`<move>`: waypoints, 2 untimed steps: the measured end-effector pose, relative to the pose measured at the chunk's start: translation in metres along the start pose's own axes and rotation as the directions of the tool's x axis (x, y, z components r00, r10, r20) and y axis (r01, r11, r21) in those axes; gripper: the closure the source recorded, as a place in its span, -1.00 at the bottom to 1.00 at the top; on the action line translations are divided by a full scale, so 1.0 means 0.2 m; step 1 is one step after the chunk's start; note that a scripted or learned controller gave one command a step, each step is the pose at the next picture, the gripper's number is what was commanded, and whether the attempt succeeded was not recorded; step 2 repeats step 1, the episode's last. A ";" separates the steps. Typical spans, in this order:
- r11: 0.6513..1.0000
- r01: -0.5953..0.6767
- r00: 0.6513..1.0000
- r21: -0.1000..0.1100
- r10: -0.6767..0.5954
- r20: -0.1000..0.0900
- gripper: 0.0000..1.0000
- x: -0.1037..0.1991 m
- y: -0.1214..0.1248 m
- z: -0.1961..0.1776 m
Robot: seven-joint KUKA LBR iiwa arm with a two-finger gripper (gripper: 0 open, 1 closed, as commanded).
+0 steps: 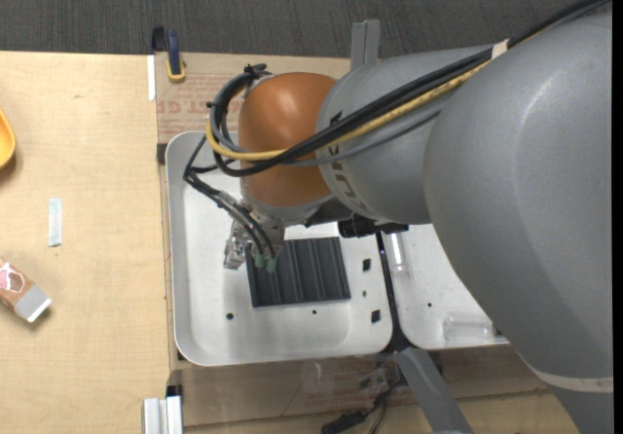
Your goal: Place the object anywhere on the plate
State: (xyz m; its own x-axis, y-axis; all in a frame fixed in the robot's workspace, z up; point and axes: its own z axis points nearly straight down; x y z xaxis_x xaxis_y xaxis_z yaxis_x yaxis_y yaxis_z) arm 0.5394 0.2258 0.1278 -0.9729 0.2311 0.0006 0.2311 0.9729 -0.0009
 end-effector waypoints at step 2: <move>0.837 0.547 0.837 -0.001 -0.547 0.003 1.00 0.01 0.01 -0.06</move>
